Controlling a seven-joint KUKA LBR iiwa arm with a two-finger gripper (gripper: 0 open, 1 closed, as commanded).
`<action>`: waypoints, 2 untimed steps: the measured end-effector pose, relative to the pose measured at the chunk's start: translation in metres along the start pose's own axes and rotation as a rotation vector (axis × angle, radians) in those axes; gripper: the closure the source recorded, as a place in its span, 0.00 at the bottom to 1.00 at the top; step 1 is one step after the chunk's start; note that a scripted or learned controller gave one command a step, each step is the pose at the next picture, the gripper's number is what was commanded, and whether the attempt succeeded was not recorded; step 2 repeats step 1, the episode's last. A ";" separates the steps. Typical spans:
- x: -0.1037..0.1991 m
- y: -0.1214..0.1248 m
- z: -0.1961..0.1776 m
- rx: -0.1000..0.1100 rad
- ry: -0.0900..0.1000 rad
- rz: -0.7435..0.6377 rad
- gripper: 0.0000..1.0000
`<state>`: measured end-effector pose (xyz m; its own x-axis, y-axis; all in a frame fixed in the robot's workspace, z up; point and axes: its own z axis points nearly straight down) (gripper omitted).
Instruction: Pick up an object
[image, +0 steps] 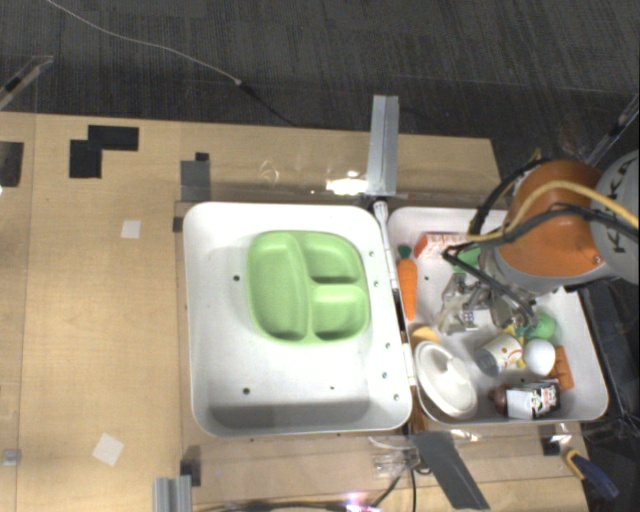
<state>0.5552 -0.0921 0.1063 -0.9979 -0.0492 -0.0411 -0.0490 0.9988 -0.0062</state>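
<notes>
Grasp across widest girth the smooth white egg-shaped object (540, 355), lying in right shallow white bin (598, 385) near grey two-finger gripper (480, 305) (aperture cannot be told); likely light, rigid, slippery, so centre carefully to prevent rolling away

Two white bins are set side by side on the table (90, 330). A green divided plate (305, 283) is seen in the left bin (220, 400). In the right bin (590, 395), the tool (480, 308) is lowered among clutter: a carrot (407, 285) at nine o'clock, a white bowl (445, 378) at seven, an egg (540, 355) at four.
</notes>
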 end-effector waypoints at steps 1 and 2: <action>0.000 0.000 0.000 0.000 0.001 0.000 0.00; 0.000 0.000 0.000 0.000 0.001 0.000 0.00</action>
